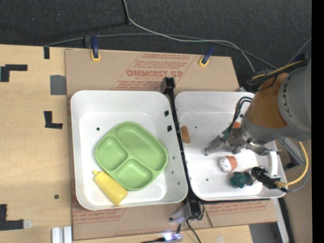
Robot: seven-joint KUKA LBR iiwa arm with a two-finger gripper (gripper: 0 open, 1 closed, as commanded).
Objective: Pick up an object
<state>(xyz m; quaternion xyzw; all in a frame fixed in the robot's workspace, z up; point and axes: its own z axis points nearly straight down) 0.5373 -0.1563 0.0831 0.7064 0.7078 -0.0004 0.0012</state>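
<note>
Cup (229,163) just below tool (216,146)

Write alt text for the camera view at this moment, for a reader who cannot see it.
The grey arm reaches from the right into the right bin, its gripper low over the floor beside a small white-and-orange object, a dark green object and a small brown piece. The left bin holds a green divided plate and a yellow bottle.

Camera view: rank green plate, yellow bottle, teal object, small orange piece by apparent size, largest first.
1. Green plate, left bin.
2. Yellow bottle, beside the plate.
3. Teal object, right bin.
4. Small orange piece, right bin.
The last two look close in size, so their order is unsure.
</note>
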